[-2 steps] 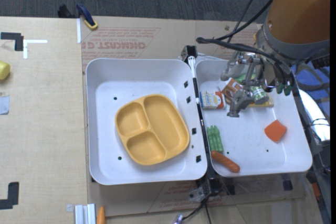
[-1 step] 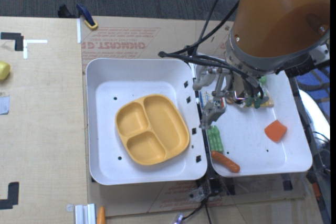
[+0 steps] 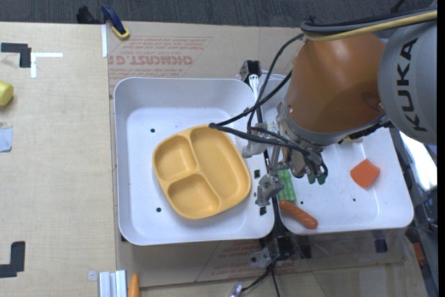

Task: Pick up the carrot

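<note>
While you look down on the bench, you see the carrot [image 3: 298, 214] lying on its side near the front edge of the right bin [image 3: 389, 215], close to that bin's left wall. It points from upper left to lower right. Your gripper [image 3: 277, 184] hangs just above and to the left of the carrot, at the seam between the two bins, with something green [image 3: 286, 186] showing among its parts. Whether the jaws are apart or together you cannot tell, because cables and the wrist crowd that spot. Nothing shows the carrot between them; it rests on the bin floor.

Behind the gripper, the arm's orange band [image 3: 334, 87] covers much of the right bin. An orange block [image 3: 364, 173] sits farther right in the same bin, well apart from the carrot. In the left bin [image 3: 132, 170] a yellow divided plate [image 3: 201, 172] lies flat.
</note>
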`<state>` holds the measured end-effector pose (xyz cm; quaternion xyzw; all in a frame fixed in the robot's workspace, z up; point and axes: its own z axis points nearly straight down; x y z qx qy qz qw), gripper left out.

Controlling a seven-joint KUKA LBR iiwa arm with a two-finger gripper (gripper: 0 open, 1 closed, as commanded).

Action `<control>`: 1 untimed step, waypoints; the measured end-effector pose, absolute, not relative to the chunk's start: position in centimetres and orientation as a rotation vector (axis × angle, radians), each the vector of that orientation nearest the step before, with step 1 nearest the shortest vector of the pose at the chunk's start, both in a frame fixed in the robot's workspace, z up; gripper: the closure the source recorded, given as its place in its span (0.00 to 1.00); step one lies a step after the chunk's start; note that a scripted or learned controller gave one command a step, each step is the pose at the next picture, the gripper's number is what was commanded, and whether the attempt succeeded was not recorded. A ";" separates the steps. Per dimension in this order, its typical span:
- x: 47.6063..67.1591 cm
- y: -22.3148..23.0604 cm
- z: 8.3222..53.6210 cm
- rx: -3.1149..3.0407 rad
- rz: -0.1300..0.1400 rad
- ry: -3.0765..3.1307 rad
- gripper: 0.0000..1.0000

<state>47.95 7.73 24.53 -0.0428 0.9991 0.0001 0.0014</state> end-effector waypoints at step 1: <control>52.2 10.4 12.1 -0.195 0.001 3.133 0.00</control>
